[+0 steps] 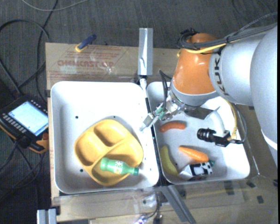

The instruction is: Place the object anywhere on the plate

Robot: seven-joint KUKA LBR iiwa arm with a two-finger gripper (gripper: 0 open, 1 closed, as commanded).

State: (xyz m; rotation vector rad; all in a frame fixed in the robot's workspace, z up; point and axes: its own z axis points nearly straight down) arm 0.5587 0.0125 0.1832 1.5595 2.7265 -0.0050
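green bottle (119, 167) lies on its side on the yellow plate (95, 143) in the left bin (65, 101); judged light, rigid, smooth, prone to roll; best taken across its body; gripper (151, 118) sits over the bins' divider, its state cannot be told.

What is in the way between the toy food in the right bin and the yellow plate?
The bins' side walls stand between the sausage and the plate. A green bottle already lies on the plate's near edge.
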